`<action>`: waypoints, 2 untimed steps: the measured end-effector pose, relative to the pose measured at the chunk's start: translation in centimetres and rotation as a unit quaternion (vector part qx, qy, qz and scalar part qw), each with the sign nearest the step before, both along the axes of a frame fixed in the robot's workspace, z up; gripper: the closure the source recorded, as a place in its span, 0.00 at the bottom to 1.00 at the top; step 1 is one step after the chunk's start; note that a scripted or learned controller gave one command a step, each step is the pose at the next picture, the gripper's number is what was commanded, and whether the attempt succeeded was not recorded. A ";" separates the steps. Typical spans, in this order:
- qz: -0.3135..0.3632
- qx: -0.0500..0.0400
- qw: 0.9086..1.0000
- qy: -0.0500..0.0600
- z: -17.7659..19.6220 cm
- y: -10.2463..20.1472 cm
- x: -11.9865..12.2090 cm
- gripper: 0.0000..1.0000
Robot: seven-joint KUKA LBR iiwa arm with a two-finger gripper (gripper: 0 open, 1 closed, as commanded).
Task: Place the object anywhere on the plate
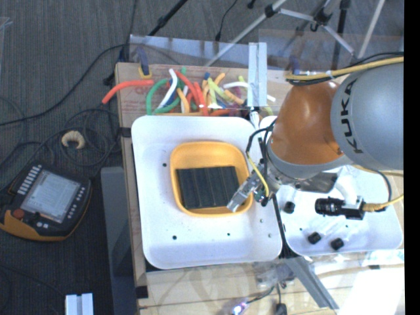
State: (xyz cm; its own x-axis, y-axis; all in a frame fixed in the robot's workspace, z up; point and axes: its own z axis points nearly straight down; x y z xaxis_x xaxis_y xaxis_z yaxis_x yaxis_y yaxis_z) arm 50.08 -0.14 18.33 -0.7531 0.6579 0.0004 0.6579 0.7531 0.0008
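Note:
A yellow plate (199,152) with rounded corners sits in the middle of the left white bin (157,241). A dark, ribbed rectangular object (207,187) lies flat on the plate and covers most of its floor. My gripper (241,197) hangs low over the plate's right rim, right at the object's lower right corner. The view does not show whether it touches the object. The grey arm with its orange band (308,130) reaches in from the right and hides much of the right bin.
A tangle of coloured tubes (190,94) lies behind the left bin. The right bin (348,245) holds a few small black pieces and a black cylinder (333,207). A teach pendant (46,202) rests on the floor at left.

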 end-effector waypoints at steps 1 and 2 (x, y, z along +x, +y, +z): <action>0.000 0.000 1.000 0.000 0.0 0.0 0.0 0.00; 0.050 -0.001 0.999 -0.001 0.1 -4.9 5.7 0.00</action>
